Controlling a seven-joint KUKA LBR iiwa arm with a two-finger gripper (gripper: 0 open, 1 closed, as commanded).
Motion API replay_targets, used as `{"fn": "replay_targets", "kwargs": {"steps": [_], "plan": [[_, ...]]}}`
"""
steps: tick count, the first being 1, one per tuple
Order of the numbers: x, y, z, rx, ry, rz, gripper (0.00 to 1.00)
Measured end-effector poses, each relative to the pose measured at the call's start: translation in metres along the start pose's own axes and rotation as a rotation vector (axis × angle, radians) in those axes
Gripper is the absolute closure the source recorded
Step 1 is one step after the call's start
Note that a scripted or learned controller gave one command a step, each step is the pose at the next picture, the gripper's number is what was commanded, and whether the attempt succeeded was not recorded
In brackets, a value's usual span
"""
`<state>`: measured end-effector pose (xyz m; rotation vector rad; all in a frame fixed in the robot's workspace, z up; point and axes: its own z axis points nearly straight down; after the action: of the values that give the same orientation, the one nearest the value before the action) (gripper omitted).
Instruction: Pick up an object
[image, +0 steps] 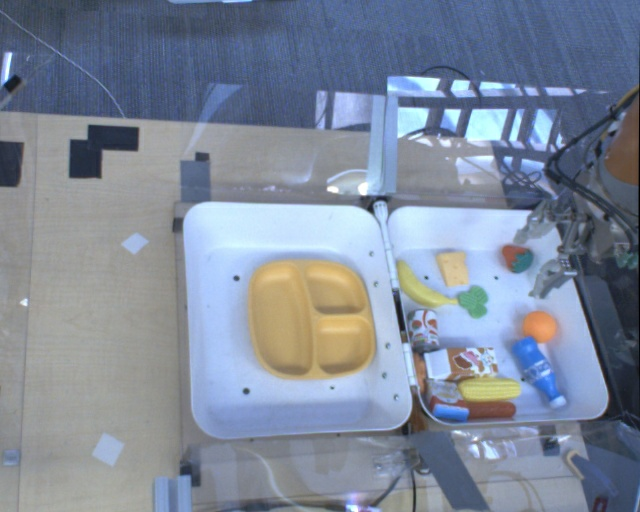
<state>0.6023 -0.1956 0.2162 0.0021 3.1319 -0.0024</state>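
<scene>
Right now the gripper (548, 250) hangs at the right of the frame, fingers spread and holding nothing; it could bump the strawberry (517, 258) away

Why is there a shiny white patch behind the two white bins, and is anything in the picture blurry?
In the camera view, the shiny patch is glare, seemingly lamp light bouncing off clear plastic behind the bins. The yellow tray and banana look fairly sharp and evenly lit, with soft shadows. The end effector at the right bin's edge looks a bit smeared, and the small toys' fine details are too tiny to read.
</scene>
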Motion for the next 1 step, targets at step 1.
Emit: {"fn": "replay_targets", "kwargs": {"steps": [1], "plan": [[-0.0398,0.0623,0.1231,-0.002,0.0,0.414,0.0]]}}
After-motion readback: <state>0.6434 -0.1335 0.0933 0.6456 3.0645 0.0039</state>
